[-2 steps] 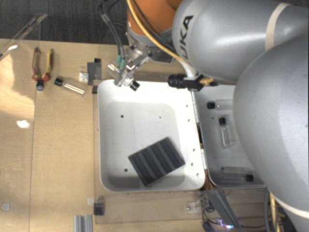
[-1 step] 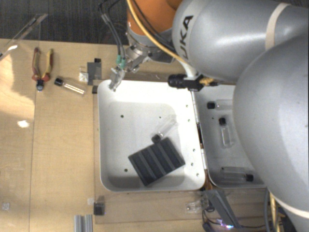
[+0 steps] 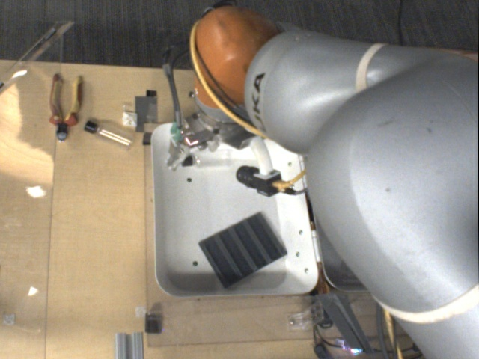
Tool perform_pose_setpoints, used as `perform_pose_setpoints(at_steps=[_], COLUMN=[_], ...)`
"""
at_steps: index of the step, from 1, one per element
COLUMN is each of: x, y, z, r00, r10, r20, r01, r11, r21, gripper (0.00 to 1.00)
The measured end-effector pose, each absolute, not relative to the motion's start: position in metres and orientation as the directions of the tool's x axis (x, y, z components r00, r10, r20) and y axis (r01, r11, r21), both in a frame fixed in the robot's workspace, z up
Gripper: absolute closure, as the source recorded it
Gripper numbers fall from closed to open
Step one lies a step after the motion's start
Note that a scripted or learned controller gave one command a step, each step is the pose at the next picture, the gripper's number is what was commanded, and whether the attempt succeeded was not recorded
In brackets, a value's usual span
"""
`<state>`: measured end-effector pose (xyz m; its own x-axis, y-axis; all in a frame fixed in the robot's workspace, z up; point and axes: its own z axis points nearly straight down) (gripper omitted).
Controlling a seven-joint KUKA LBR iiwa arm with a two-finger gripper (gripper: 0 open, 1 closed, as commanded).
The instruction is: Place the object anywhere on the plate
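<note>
The white bin (image 3: 179,223) sits on the pale wooden desk (image 3: 90,238), and everything here is placed against it. The grey arm (image 3: 337,103) covers the bin's right side and its far right corner, with the orange band (image 3: 224,43) just beyond the bin's far rim. The gripper (image 3: 179,154) hangs low over the bin's far left corner, close to the left wall. It is small and partly blurred, so I cannot tell whether it is spread or closed, and nothing can be made out in it.

A dark ribbed slab (image 3: 242,250) lies flat on the bin's floor near the near rim, turned at a slant, well apart from the gripper. Whether it is the plate or the object, I cannot tell. A black plug (image 3: 257,178) with a yellow lead hangs from the arm above the middle of the bin.

Outside the bin, just past its far left corner, stands a small grey and black block (image 3: 147,108). Further left of it lies a clear vial with a dark cap (image 3: 109,132), and beyond that a pair of red-handled pliers (image 3: 64,102). Beside the bin's near left corner sits a small dark clip (image 3: 153,322)
</note>
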<state>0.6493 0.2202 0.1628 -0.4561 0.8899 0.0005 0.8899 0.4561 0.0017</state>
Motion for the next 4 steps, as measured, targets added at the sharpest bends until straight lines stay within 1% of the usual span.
perform_pose_setpoints(at_steps=[1,2,3,4], x=[0.668,0.668,0.669,0.669], y=[0.216,0.229,0.231,0.236], z=[0.088,0.088,0.101,0.134], r00=[0.295,0.585,0.579,0.217], r10=[0.956,0.811,0.815,0.976], r20=[0.002,-0.001,0.003,0.003], r01=[0.956,0.811,0.815,0.976], r11=[-0.295,-0.585,-0.579,-0.217], r21=[-0.002,-0.003,0.001,0.002], gripper=[0.00,0.00,1.00,1.00])
